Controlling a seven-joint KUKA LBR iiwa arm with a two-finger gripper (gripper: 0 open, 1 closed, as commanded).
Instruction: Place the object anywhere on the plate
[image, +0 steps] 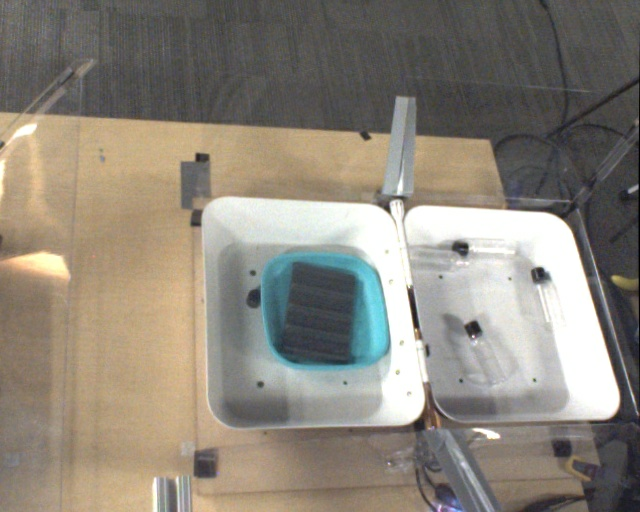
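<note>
A dark grey ridged block (320, 311) lies flat on the teal plate (373, 318) in the left bin (225, 330). The block covers most of the plate's middle and leans slightly to the left. Only the plate's teal rim shows around it.
The right bin (585, 330) holds three clear tubes with black caps (460, 247), (541, 276), (471, 328). A grey metal post (400, 148) stands behind the seam between the bins. Cables lie at the far right and bottom right of the bench.
</note>
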